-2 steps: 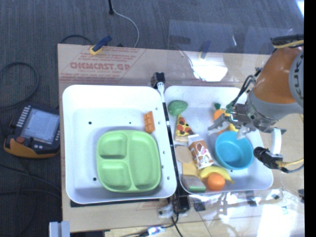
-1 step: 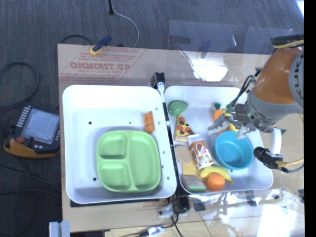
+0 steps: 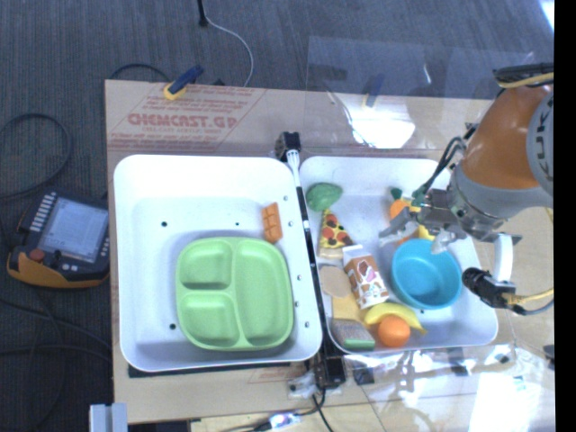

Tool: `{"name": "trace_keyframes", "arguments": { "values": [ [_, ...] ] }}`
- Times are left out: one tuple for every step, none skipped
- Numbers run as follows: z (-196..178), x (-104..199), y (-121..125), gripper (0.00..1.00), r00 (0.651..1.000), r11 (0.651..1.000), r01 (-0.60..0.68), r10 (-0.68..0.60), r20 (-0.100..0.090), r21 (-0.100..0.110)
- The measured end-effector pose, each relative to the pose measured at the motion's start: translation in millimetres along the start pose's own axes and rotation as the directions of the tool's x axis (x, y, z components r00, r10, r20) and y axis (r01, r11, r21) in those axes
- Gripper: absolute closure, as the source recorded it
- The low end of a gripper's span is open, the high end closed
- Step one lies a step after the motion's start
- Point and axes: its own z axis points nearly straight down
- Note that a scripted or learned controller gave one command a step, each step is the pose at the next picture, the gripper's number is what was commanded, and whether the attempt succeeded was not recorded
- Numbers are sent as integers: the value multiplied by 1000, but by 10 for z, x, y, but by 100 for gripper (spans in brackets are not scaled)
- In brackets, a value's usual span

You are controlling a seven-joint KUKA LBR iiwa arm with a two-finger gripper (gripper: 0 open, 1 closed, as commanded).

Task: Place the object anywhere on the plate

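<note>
Gripper [image 3: 423,232]: above the right bin [image 3: 468,336], at the blue bowl [image 3: 426,274]'s far rim; much hidden under the wrist; grip cannot be told.
Plate [image 3: 236,292]: green, divided, in the left bin [image 3: 144,241].
Objects: orange block [image 3: 271,222] beside plate; banana [image 3: 389,314], orange [image 3: 393,331] partly overlapping.

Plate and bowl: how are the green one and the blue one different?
The plate is green, flat and split into three sections; the bowl is blue, round and deep with one hollow. The plate looks much wider than the bowl. The plate lies in the left bin, the bowl in the right bin. Both hold nothing.
</note>
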Motion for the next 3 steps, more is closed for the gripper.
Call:
{"name": "trace_keyframes", "arguments": {
  "values": [
    [0,0,0,0,1000,1000,0,0,0,0],
    [0,0,0,0,1000,1000,0,0,0,0],
    [0,0,0,0,1000,1000,0,0,0,0]
  ]
}}
